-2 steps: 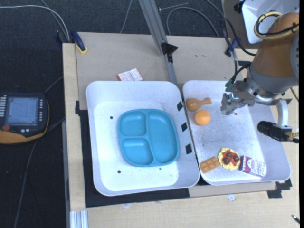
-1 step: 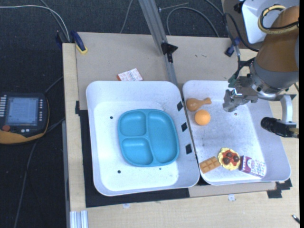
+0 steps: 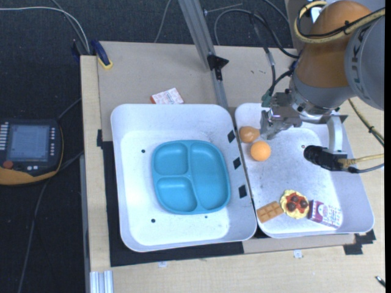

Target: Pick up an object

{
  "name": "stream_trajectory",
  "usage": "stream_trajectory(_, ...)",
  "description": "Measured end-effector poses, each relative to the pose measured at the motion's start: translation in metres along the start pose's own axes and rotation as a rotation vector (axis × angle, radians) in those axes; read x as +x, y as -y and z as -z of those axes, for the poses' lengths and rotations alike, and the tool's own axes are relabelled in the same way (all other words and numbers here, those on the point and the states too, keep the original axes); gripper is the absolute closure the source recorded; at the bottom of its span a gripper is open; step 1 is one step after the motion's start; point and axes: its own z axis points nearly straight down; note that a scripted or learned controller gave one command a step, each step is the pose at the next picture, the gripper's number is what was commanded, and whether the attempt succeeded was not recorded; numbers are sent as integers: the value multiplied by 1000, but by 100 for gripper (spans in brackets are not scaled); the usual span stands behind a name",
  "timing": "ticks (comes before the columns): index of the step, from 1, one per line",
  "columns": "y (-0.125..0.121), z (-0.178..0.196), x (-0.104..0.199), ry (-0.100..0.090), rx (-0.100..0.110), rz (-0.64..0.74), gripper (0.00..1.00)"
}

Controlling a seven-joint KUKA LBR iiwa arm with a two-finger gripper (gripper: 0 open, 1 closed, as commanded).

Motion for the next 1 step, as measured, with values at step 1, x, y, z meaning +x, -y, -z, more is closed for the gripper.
stream_trajectory(1, -12, -14, 53, 0, 1, -1, 100)
